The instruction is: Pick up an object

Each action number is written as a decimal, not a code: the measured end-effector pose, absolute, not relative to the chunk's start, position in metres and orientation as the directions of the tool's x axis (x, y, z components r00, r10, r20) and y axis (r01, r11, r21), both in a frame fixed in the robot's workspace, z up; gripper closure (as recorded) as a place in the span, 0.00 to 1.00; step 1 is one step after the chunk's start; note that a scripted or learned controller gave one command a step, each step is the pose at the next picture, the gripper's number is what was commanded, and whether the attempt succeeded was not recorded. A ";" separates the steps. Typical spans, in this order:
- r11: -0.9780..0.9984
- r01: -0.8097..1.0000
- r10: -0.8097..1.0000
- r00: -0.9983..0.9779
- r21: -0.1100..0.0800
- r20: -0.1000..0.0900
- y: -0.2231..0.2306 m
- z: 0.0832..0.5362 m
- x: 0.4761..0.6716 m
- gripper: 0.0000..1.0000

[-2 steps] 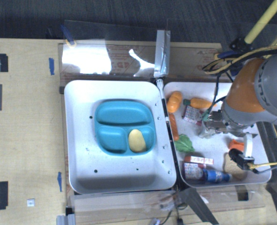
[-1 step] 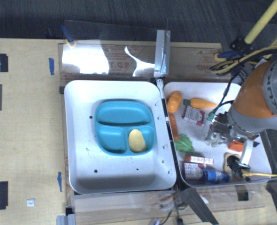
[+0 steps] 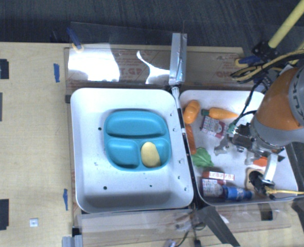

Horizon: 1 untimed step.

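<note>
Left of the tool [image 3: 225,147] lie an orange carrot [image 3: 191,112], a green leafy piece [image 3: 202,158] and a red-labelled packet [image 3: 212,125], with a blue-capped bottle [image 3: 227,191] lying flat below it.

A divided tray [image 3: 134,133] holding a lemon [image 3: 150,154] sits in the left bin [image 3: 85,138]; the right bin [image 3: 291,184] holds mixed clutter.

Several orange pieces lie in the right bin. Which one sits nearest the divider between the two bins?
The long thin orange piece, running along the right bin's left wall just above the green item. The rounder orange piece and the slanted one lie farther right.
</note>
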<state>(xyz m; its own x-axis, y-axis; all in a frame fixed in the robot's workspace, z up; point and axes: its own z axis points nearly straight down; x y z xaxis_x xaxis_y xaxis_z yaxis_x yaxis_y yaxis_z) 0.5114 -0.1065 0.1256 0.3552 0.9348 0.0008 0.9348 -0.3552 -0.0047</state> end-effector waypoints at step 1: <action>-0.310 0.951 0.950 0.310 -0.009 0.017 -0.158 0.095 0.506 0.00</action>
<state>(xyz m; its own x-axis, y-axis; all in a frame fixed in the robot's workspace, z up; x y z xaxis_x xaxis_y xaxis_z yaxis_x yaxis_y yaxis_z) 0.5059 -0.1582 0.0946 0.3104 0.9505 0.0167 0.9506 -0.3102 -0.0085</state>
